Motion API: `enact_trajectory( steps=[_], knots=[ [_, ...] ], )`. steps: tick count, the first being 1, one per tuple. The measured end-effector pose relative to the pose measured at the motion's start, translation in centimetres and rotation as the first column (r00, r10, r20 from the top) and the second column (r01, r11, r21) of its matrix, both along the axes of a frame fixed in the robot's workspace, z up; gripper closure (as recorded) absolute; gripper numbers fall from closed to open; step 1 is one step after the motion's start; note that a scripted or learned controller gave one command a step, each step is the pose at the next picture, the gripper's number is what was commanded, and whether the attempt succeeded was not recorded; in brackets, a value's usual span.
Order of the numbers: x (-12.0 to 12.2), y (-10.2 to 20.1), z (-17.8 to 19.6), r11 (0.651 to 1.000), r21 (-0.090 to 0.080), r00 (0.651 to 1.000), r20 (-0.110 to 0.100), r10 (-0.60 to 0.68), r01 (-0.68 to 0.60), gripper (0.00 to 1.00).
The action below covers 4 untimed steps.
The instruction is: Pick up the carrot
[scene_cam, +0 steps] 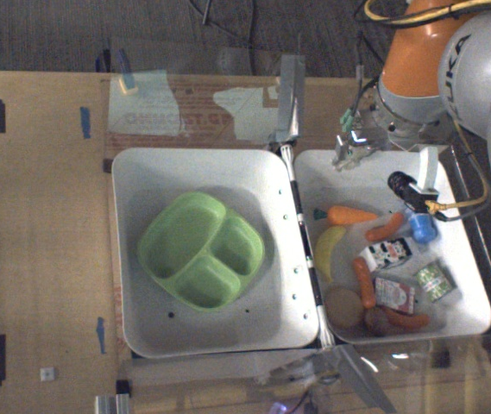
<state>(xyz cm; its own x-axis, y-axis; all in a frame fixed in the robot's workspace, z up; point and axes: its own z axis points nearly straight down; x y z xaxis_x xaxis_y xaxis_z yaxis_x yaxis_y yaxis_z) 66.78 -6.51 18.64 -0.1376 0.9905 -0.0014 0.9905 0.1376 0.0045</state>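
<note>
Carrot [352, 216] lies in the right bin [478, 313], near that bin's upper left corner, its long axis running almost straight across the view with the green stalk end pointing at the divider between the two bins and the orange body stretching toward the bin's middle. Its blunt end sits near a second orange piece [386, 227], which slants up toward a blue cap [423, 228], so that side is crowded while the stalk side is free. The gripper [350, 147] hangs over the back wall of the same bin, above the carrot in the picture and nearly in line with its middle; the carrot therefore lies from it toward the near edge of the bench, with little offset sideways. Whether the jaws are parted or closed cannot be told, since the tool is small and tangled with cables at this angle. My judgement is that the coming move needs a short travel forward and down, and a closing direction set across the carrot's narrow width. The left bin [133, 317] holds a green divided tray [200, 250].
</note>
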Motion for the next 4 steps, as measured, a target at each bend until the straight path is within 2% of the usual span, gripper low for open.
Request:
enact_trajectory(
  steps=[1, 2, 3, 4],
  knots=[
    [0.0, 0.0, -0.1, 1.000, 0.000, 1.000, -0.001, 0.000, 0.000, 0.00],
    [-6.0, -3.9, -8.1, 0.998, 0.001, 0.998, -0.003, 0.065, -0.065, 0.00],
    [-6.7, -4.8, -10.0, 0.997, 0.001, 0.997, -0.002, 0.072, -0.072, 0.00],
    [-6.3, -4.5, -10.0, 0.994, 0.000, 0.994, 0.000, 0.106, -0.106, 0.00]
  ],
)
